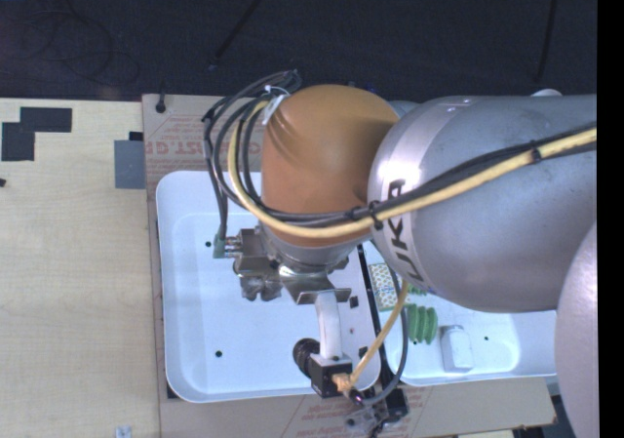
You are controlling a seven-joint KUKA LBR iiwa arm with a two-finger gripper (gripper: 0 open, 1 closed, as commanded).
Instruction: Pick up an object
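My gripper (289, 278) hangs low over the middle of the left white bin (187, 290), under the orange band (317, 163) of the arm. The wrist hides its tip and whatever lies beneath it. A green ridged object (422, 323) lies to the right of the gripper, beside a small white block (455, 348). A pale patterned piece (382, 282) peeks out next to the arm's grey body (487, 212). All three lie apart from the gripper.
Black and yellow cables (239, 163) loop off the wrist. A white bracket with a black unit (328, 364) sticks out toward the bin's front rim. A wooden bench top (68, 270) lies to the left of the bin.
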